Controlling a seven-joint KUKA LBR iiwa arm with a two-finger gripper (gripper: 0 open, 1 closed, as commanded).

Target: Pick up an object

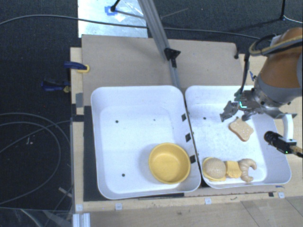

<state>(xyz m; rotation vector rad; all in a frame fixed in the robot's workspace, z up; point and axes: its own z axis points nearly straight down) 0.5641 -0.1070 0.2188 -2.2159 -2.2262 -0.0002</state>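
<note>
Pincer [235, 110] beside one bread slice [241, 130]; one yellow bowl [169, 162].

A flat tan slice of toy bread [241, 129] lies in the right white bin, toward its far right. Along that bin's near wall sit a round beige bun [214, 168], a yellow block-like piece [231, 169] touching it, and a curled tan croissant-shaped piece [247, 168]. A yellow plastic bowl [169, 162] stands upright in the left bin's near right corner.

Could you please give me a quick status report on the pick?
Gripper above right bin. Bread slice just beneath, not gripped. Nothing blocking.
</note>
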